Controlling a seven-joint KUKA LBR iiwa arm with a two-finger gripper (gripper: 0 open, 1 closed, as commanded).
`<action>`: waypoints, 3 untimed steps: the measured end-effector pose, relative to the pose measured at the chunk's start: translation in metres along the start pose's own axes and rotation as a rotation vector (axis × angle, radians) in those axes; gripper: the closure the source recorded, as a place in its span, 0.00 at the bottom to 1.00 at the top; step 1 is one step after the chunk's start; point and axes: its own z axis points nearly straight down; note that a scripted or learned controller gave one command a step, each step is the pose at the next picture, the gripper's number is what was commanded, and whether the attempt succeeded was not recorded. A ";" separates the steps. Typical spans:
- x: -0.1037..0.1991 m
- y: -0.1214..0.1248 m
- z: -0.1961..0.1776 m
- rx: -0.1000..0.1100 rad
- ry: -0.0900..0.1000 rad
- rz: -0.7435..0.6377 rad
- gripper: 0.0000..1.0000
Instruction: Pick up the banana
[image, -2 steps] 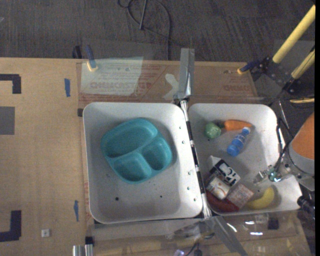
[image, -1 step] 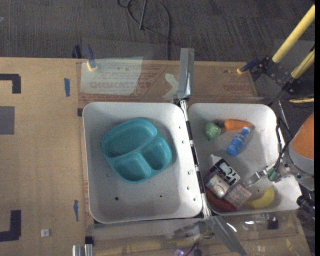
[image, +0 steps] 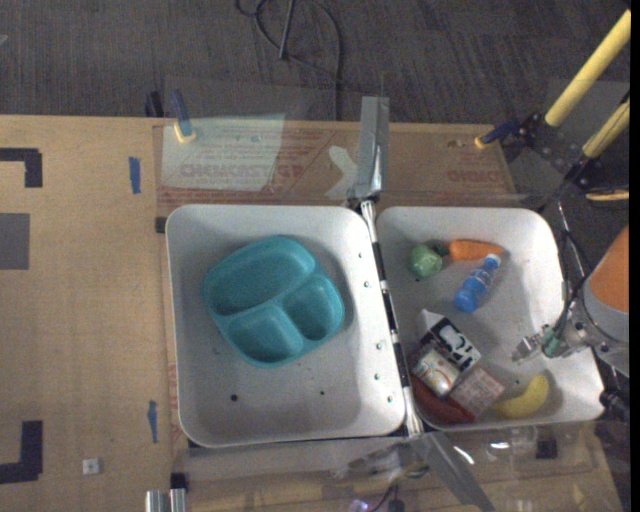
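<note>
The yellow banana (image: 526, 397) lies in the front right corner of the right bin (image: 535, 228), its left end against a small tan box (image: 478, 388). My gripper (image: 532, 346) hangs at the bin's right side, a little behind the banana and apart from it. Nothing shows in its grasp. The arm's orange band (image: 614, 282) sits at the view's right edge above it.
The right bin also holds a green fruit (image: 426, 261), an orange carrot (image: 476, 250), a blue bottle (image: 476, 284), a black-and-white box (image: 452, 342), a can (image: 436, 376) and a red bowl (image: 440, 405). A teal divided plate (image: 274, 298) lies in the left bin (image: 190, 330).
</note>
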 end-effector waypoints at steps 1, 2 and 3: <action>0.042 0.008 -0.012 0.014 0.012 0.133 1.00; 0.041 0.008 -0.012 0.014 0.012 0.134 0.00; -0.005 0.001 0.006 -0.005 0.005 -0.068 0.00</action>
